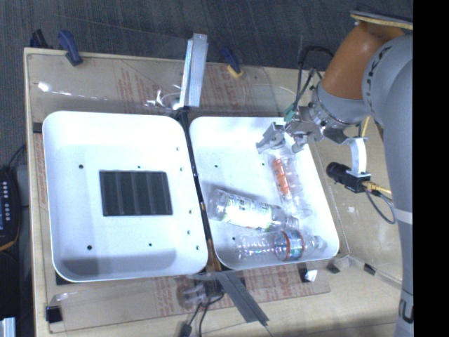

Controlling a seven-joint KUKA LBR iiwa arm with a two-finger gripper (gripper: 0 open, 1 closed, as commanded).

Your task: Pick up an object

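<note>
- Arm (379, 62) enters from the right of the camera view, grey body with the orange band above the wrist; it reaches over the upper right corner of the right bin (210, 142).
- Gripper (284, 139) sits over the upper right part of that bin, fingers pointing left and slightly down. The two fingers are spread apart with white bin floor visible between them; nothing is held.
- Clear bottle with orange contents (284, 177) lies just below the gripper, long axis running roughly top to bottom along the bin's right side. Its upper end is very near the fingertips (contact cannot be judged from this angle).
- Clear bottle with a pale label (242, 209) lies tilted across the middle of the bin's lower half.
- Third clear bottle (280, 244), with a dark blue and red band, lies along the bin's bottom wall, just below the labelled one.
- Left bin (63, 139) holds a dark ribbed rectangular panel (135, 193) in its centre.
- Both bins rest side by side on the bench (105, 76), touching along their inner edges.
- Blue clamps (70, 48) grip the bench's far edge.
</note>
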